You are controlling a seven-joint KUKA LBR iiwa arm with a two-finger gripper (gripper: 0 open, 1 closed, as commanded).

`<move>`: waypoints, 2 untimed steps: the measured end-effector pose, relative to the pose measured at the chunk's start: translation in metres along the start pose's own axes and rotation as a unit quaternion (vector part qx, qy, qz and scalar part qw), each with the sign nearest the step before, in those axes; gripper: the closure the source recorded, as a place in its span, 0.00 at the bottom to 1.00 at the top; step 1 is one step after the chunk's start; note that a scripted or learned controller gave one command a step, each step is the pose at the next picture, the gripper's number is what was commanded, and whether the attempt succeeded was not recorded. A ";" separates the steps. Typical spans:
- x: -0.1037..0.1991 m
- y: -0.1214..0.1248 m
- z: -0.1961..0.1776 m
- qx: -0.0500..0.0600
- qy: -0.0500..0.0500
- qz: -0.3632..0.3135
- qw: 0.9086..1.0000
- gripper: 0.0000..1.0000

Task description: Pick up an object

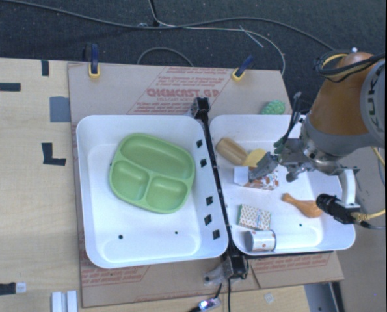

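My gripper hangs low over the middle of the right bin, reaching in from the right. Its tip is just above a small flat printed packet and right beside a yellow block. A tan cylinder lies to the left of the yellow block. An orange drumstick-shaped toy lies to the lower right of the gripper. Near the bin's front sit a patterned pouch and a small silver can on its side. I see nothing lifted off the bin floor.
The left bin holds a green divided plate. A black divider runs between the bins. A green ball rests outside the right bin at its far edge. The arm's wrist covers the bin's right part.
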State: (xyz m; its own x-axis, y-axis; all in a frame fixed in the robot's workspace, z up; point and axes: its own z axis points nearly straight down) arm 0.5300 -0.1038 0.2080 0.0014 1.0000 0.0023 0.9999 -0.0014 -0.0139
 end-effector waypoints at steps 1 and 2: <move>0.000 0.003 -0.006 -0.006 -0.001 -0.002 1.000 0.00; 0.006 0.007 0.041 -0.004 -0.001 -0.001 1.000 0.00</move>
State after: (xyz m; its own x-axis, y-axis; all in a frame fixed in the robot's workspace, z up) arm 0.5367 -0.0981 0.1672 -0.0014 1.0000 0.0004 1.0000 0.0014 -0.0066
